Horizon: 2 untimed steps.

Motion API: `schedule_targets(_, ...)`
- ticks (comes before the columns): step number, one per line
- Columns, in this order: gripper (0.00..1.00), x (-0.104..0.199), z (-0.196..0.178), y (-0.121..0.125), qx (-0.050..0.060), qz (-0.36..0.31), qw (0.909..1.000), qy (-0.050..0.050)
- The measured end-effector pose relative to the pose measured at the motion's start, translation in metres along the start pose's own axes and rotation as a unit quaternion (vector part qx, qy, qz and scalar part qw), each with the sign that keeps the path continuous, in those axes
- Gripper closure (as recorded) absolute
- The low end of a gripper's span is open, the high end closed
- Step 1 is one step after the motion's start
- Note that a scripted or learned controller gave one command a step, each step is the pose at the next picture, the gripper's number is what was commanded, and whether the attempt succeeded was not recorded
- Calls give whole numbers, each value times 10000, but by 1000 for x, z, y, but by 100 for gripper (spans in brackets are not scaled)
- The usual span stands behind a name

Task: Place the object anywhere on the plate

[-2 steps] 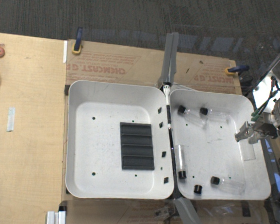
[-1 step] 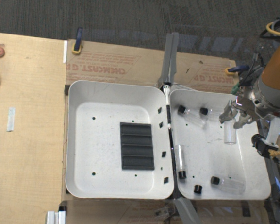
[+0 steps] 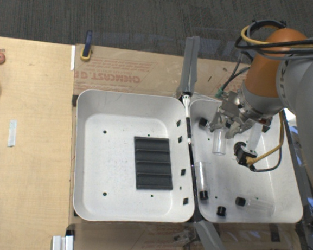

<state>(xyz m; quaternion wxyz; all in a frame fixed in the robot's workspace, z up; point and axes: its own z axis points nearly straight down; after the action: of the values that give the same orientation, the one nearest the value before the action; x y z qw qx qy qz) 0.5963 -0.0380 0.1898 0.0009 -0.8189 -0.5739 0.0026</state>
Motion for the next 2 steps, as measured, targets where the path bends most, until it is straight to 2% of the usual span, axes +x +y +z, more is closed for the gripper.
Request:
schedule_targets(1, 100, 45, 0, -46, -3, -885, 9961, 1)
schedule_targets(2, 100, 108, -30, -64, -6, -302, 9995, -4)
